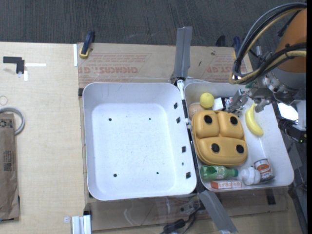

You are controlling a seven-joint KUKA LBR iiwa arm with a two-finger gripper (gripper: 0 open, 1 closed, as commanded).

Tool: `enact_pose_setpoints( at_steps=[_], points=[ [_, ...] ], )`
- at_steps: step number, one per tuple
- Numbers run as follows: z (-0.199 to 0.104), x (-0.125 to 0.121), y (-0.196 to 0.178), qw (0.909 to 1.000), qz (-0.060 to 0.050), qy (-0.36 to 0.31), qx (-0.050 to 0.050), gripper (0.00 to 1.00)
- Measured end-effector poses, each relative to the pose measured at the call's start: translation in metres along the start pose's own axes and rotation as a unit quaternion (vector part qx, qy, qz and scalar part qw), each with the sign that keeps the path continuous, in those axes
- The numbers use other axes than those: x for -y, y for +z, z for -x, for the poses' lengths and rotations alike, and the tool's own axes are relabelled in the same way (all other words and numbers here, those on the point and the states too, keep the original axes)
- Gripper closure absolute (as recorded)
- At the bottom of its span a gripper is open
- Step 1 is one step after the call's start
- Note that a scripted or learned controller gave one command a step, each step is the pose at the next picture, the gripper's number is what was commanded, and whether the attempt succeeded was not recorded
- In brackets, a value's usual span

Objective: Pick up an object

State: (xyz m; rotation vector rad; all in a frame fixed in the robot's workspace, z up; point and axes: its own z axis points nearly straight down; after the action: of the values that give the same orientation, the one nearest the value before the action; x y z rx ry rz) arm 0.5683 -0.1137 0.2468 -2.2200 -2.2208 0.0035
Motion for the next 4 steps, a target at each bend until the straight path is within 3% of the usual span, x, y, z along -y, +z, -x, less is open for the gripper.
enact_pose_setpoints(
  at_steps=[1, 2, 3, 4],
  points=[
    [0.068, -0.029, 0.06, 1.0, 0.0, -0.007, 0.001, 0.0],
    [0.102, -0.042, 0.138, 0.9997, 0.009, -0.02, 0.001, 0.0],
    [0.105, -0.04, 0.142, 0.9979, 0.014, -0.063, 0.002, 0.0],
    [0.108, -0.032, 0.144, 0.9874, 0.014, -0.158, 0.005, 0.0]
  ],
)
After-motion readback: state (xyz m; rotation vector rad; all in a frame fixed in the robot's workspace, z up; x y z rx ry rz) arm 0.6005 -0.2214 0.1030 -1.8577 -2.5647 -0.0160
